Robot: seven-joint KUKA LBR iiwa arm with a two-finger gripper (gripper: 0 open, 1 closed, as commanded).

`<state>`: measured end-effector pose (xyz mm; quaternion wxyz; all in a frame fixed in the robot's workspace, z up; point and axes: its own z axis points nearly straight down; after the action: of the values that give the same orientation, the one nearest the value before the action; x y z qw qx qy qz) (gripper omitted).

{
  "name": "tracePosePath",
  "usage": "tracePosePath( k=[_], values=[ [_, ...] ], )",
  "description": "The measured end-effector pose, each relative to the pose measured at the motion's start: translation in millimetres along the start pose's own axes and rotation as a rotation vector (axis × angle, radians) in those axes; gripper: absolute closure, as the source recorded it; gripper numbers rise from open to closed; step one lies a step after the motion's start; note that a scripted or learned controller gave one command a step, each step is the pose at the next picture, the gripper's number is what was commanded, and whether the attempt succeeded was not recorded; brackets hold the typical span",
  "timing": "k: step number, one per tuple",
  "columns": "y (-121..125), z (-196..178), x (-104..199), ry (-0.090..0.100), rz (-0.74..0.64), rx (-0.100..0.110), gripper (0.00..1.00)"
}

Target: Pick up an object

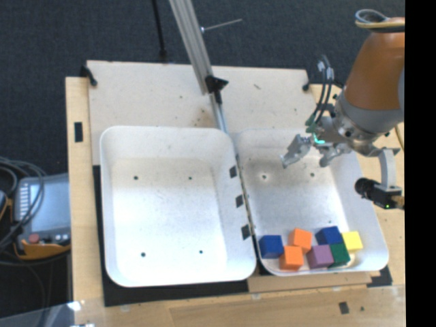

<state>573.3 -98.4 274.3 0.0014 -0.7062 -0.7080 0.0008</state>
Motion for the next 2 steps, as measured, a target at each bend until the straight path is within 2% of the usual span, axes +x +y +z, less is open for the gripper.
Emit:
tracePosePath(
  k=[1,2],
  values=[
    [1,-2,0,-0.001,0.003,-0.005,0.0],
    [-3,60,2,-0.002,0.004,0.002,0.0]
  ],
)
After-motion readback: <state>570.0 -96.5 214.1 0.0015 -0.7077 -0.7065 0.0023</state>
